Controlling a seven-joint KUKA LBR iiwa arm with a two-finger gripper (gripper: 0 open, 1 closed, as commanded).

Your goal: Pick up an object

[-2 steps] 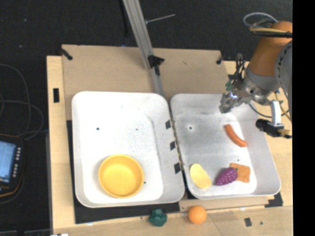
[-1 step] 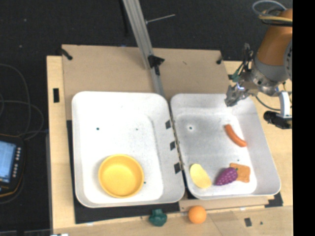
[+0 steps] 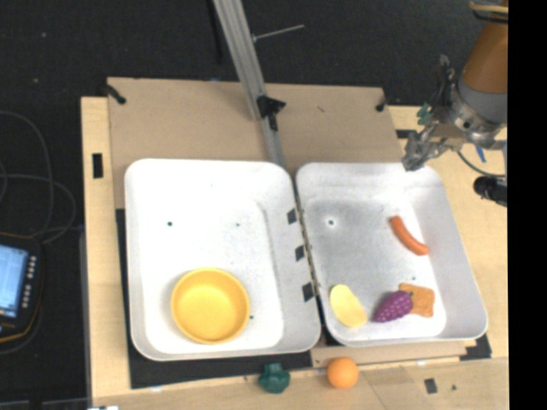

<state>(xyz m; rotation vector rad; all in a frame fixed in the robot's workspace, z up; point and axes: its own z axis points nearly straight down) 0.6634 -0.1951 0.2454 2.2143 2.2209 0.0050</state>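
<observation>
Two white bins share our bench [image 3: 98, 229]; our pincer [image 3: 416, 155], whose grip we cannot tell, hangs over the right bin's [image 3: 367, 195] far corner. We should descend squarely on the sausage [image 3: 408, 235] just below it.

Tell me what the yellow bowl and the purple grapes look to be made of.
The yellow bowl looks like moulded plastic: one flat, even colour, smooth thick rim, soft sheen. The purple grapes look like a toy, probably plastic or rubber: uniform purple, lumpy one-piece shape. At this size I cannot tell hard from soft.
</observation>
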